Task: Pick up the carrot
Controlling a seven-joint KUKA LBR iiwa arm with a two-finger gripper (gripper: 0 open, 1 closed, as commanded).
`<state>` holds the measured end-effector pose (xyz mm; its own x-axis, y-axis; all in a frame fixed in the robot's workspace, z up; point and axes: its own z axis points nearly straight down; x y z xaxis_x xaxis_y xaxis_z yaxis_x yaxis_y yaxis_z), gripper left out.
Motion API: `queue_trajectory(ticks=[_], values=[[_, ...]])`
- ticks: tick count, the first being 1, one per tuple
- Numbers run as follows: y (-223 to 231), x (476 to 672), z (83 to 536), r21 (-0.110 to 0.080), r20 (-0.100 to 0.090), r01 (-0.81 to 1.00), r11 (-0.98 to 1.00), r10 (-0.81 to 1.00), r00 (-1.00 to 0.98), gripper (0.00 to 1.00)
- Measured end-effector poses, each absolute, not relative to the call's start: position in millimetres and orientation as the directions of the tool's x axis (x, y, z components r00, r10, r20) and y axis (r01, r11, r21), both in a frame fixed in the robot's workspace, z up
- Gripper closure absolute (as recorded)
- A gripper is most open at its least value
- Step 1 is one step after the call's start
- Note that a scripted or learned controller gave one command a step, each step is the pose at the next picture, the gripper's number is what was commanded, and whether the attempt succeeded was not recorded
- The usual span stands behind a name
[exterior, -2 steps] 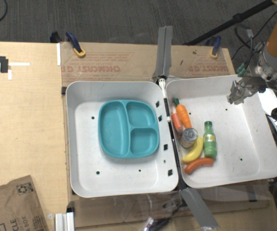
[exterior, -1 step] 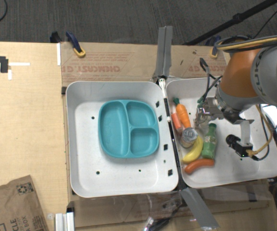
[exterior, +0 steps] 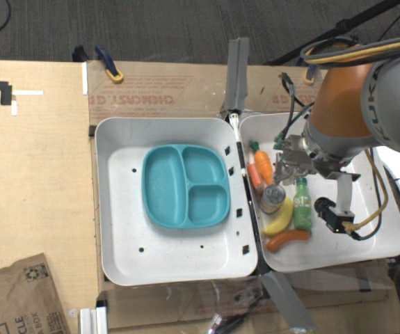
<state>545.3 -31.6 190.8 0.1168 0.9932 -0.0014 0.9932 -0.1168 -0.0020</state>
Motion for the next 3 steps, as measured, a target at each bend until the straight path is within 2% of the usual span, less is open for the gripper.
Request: queue_trajectory(ticks=[1, 2, 3], values=[[21.6, 513.8, 190.4, -0.005, -0.003, 0.924, -0.383, 0.924, 0.383, 1.00], [29.0, 477.8, 254.7, -0.001, -0.004, 0.779, -0.627, 0.779, 0.627, 1.00], [29.1, 478.0, 278.8, 0.000, -0.004, 0.636, -0.771, 0.636, 0.771, 1.00]])
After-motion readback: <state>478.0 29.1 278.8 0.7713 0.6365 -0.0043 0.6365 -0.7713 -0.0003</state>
